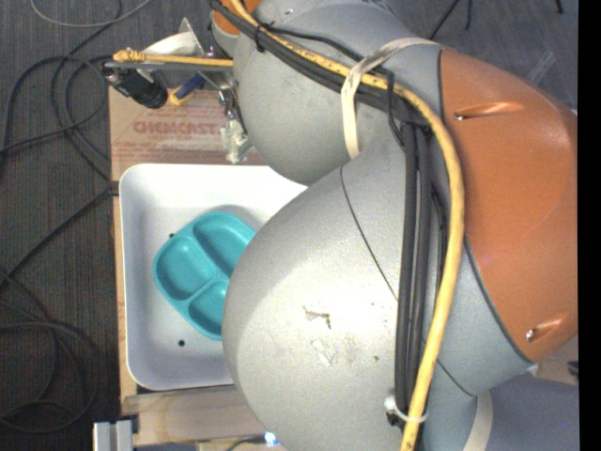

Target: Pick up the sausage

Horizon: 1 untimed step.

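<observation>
The grey arm [376, 252] with its orange band [512, 214] looms close to the camera and covers most of the view, including the right part of the bench. A white bin [141, 252] shows at the left, and a teal divided plate [197, 271] lies in it, partly behind the arm. The plate's visible compartments hold nothing that I can make out.
A cardboard sheet with red print [174, 130] lies beyond the bin. Black cables [47, 111] trail over the dark floor at the left. A yellow cable [441, 205] runs along the arm, tied with white straps.
</observation>
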Available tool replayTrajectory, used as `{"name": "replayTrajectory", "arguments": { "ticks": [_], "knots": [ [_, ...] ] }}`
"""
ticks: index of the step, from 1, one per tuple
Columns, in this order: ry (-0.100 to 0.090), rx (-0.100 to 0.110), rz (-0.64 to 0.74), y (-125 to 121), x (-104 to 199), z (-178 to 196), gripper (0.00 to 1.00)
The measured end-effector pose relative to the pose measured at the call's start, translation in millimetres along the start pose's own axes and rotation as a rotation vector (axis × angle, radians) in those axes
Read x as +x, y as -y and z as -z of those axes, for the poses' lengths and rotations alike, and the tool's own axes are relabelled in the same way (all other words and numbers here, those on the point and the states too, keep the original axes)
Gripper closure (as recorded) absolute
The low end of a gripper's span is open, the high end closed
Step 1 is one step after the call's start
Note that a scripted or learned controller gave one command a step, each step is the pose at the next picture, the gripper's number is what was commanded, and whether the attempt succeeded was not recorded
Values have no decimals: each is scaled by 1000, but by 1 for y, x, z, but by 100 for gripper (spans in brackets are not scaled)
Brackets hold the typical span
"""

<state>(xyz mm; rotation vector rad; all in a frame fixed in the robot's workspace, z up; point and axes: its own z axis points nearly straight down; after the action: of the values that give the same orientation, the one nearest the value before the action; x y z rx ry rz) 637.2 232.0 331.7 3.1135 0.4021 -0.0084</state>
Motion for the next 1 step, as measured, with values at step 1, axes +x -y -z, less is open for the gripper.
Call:
{"name": "replayTrajectory", "arguments": {
  "ticks": [1],
  "knots": [
    [6,-2,24,-2,0,7,100]
  ]
}}
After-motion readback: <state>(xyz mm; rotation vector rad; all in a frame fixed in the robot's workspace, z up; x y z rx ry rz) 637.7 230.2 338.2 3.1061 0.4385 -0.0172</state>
